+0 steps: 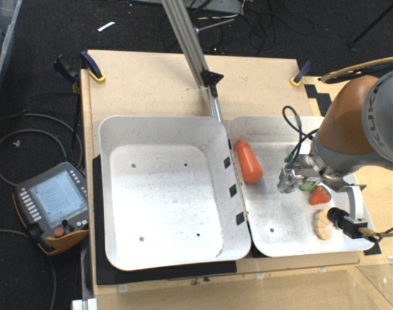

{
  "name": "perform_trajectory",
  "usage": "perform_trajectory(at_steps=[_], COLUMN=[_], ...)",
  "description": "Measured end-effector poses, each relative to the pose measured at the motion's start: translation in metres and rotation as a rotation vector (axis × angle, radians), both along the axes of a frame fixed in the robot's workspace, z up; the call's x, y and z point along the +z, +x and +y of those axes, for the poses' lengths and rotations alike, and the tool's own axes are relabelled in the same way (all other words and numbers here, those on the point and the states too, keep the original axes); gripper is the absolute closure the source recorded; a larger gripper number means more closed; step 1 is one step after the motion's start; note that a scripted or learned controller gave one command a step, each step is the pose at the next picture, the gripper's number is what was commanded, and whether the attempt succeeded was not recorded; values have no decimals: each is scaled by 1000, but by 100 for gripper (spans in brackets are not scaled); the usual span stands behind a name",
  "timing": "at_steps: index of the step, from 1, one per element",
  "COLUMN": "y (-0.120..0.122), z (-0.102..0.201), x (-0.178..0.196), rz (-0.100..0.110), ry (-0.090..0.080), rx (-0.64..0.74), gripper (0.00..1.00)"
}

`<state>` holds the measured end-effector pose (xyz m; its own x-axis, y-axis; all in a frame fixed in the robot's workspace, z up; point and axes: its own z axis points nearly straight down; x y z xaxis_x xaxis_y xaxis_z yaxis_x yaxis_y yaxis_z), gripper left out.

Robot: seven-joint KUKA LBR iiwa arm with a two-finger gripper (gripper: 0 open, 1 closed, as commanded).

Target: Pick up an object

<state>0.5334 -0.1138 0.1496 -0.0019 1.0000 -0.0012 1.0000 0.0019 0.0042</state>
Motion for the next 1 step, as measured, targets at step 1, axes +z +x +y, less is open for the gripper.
perform_trajectory(at_steps=[1], y=[6], z=[1], x=[63], rz=[-3], ry=[-1], rx=[2], gripper=[100])
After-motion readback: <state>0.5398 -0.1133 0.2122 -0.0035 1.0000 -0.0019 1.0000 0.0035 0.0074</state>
